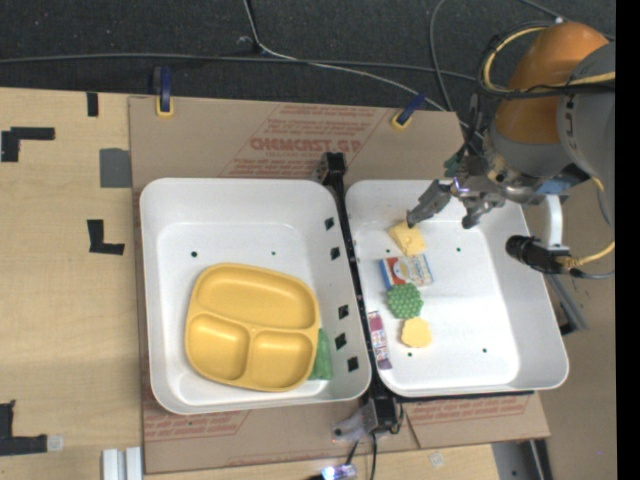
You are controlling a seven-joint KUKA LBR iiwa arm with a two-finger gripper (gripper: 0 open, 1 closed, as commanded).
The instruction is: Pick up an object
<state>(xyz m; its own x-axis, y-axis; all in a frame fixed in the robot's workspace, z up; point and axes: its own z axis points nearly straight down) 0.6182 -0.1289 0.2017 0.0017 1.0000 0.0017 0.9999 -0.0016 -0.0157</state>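
two-finger gripper (443, 211) jaws apart, holding nothing, upper right bin | pale yellow wedge-shaped block (406, 239) just below left fingertip | bumpy green round piece (405, 300), small yellow lump (416, 334) lower | glossy yellow three-compartment plastic tray (252, 325) in left white bin (160, 208)

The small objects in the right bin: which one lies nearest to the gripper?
The pale yellow wedge at the top of the row is nearest the gripper. The striped packet, green round piece and yellow piece lie progressively farther below.
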